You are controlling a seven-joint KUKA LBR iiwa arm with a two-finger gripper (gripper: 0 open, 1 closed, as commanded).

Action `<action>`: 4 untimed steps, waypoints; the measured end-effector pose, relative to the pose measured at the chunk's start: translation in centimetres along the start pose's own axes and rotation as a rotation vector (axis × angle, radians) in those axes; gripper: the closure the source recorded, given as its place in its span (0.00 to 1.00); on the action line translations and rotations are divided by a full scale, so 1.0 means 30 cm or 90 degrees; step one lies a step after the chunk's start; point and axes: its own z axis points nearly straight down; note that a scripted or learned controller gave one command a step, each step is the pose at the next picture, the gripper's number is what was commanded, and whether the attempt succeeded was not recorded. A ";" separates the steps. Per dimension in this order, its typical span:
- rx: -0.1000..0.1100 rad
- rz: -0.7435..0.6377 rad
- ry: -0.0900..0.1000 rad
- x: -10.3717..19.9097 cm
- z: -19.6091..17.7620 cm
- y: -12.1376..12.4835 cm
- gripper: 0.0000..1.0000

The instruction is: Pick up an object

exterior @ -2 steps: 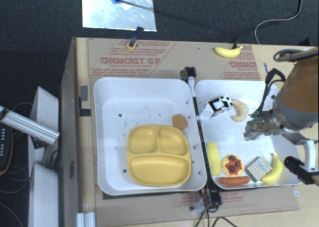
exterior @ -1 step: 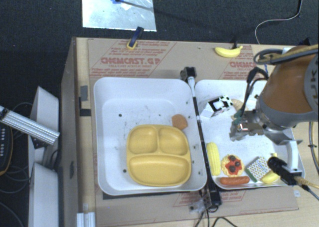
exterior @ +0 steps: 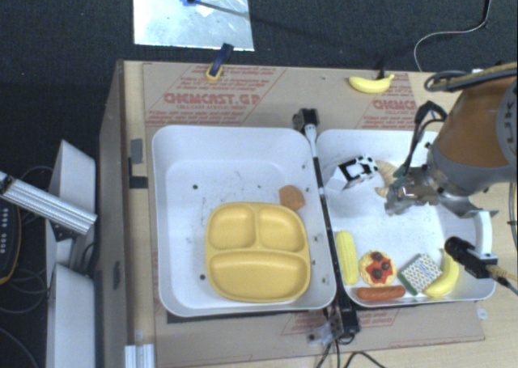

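Note:
My gripper point(exterior: 402, 196) hangs over the middle of the right bin point(exterior: 356, 221), below the grey and orange arm point(exterior: 477, 144) that comes in from the right. A black-and-white toy point(exterior: 356, 170) lies just to its left, near the bin's back wall. A small tan object point(exterior: 388, 171) pokes out beside the gripper. Along the front of the bin lie a corn cob point(exterior: 346, 255), a small pizza point(exterior: 377, 268), a red sausage point(exterior: 380, 293), a green checkered block point(exterior: 419, 273) and a banana point(exterior: 444, 277).
The left bin point(exterior: 186, 172) holds a yellow divided plate point(exterior: 257, 250) and a brown round piece point(exterior: 291, 196). A second banana point(exterior: 371, 82) lies on the bench behind the bins. A black part point(exterior: 468, 256) sticks over the right bin's front right corner.

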 end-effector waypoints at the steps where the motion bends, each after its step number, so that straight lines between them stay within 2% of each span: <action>1: 0.000 0.000 0.000 0.000 0.000 0.000 0.00; 2: 0.001 0.001 0.000 0.029 0.228 -0.129 0.00; 3: 0.000 -0.001 0.000 -0.065 0.334 0.229 0.00; 4: 0.040 -0.003 0.001 -0.025 0.343 0.435 0.00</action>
